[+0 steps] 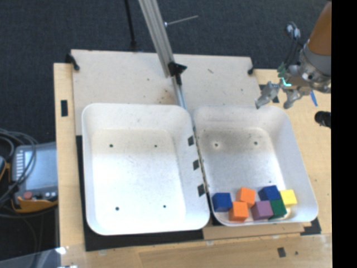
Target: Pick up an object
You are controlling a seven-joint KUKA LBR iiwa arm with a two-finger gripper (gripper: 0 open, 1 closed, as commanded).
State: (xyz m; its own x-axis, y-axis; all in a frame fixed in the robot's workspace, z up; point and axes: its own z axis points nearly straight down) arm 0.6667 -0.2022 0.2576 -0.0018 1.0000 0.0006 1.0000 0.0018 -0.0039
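Note:
Several small cubes lie clustered in the near right corner of the right bin (234,149): a blue cube (222,201), two orange cubes (247,195) (239,210), a purple cube (261,210), a green cube (278,208), a dark blue cube (269,192) and a yellow cube (288,197). My gripper (279,96) hangs above the far right corner of the right bin, well away from the cubes. Its two fingers are spread apart with nothing between them.
The left bin (139,166) sits beside the right one. A slanted metal pole (159,35) rises from the back between the bins. A control pendant (33,175) with cables lies off the bench at the left.

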